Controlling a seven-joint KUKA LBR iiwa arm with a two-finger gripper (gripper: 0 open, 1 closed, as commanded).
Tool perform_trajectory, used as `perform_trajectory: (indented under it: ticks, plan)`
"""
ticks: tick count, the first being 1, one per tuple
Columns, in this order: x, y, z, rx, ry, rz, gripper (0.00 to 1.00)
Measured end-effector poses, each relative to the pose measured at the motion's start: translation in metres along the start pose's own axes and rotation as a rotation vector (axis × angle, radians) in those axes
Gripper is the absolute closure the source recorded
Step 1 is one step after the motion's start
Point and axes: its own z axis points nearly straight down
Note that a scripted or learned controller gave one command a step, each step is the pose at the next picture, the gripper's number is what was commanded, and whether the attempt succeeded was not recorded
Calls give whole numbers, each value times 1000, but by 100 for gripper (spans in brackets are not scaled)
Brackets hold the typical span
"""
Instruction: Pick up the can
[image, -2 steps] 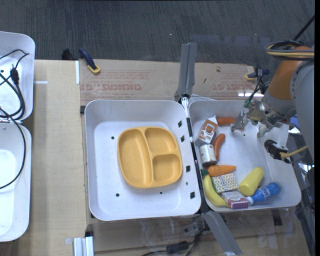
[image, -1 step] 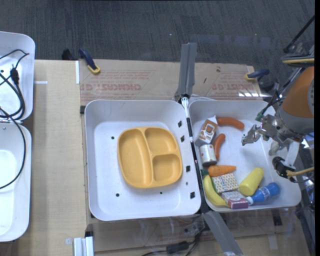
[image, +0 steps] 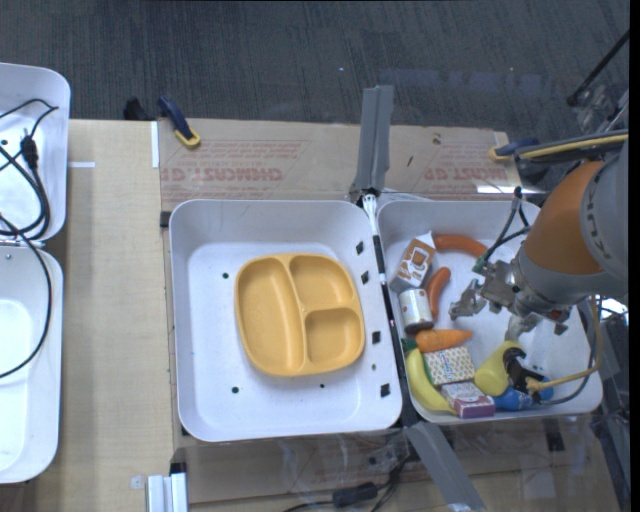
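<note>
gripper (image: 478, 297): hangs over the right bin, fingers spread apart with only white bin floor between them; it has hold of nothing.
can (image: 415, 308): small silver cylinder lying on its side, just to the gripper's left, apart from the fingers, near the bin's left wall.
right bin (image: 580, 352): under the gripper, crowded with small things.
sausages (image: 440, 288): one between the can and the gripper, another behind the gripper.
small carton (image: 415, 262): behind the can, left of the gripper.
carrot (image: 443, 340): just in front of the can and gripper.
banana (image: 424, 385): further in front, at the left wall.
left bin (image: 200, 300): well to the gripper's left, holding a yellow divided plate (image: 298, 313).
arm (image: 565, 240): grey with orange band, to the gripper's right.
</note>
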Motion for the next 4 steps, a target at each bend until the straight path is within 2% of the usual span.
perform_trajectory:
  ticks: [1,2,3,4]
  plan:
    - [-48,26,-11,-2,0,35,0]
    - [-40,63,0,5,9,28,0]
    - [-13,10,0,2,1,307,0]
    - [-14,9,-8,4,-1,305,100]
